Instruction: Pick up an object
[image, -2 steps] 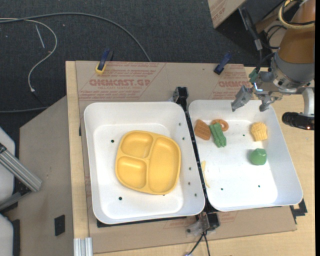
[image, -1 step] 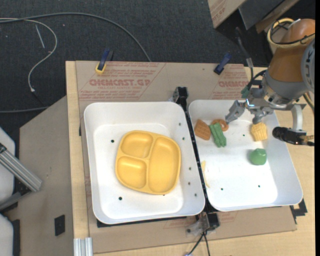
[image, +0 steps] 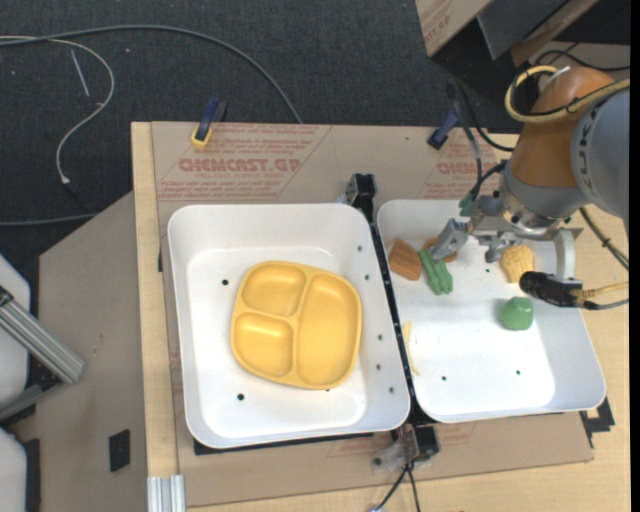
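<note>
The hand (image: 478, 232) hovers low over the right bin (image: 480, 385), fingers spread wide and gripping nothing. A green stick (image: 436, 271) lies just beneath it, an orange piece (image: 405, 260) beside, a green ball (image: 517, 314) farther off.

divided plate (image: 297, 323) in left bin (image: 190, 300), food pieces (image: 436, 270) in right bin (image: 480, 380)

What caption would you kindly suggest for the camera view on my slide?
KUKA gripper poised over right bin holding toy foods; yellow divided plate in left bin.
</note>
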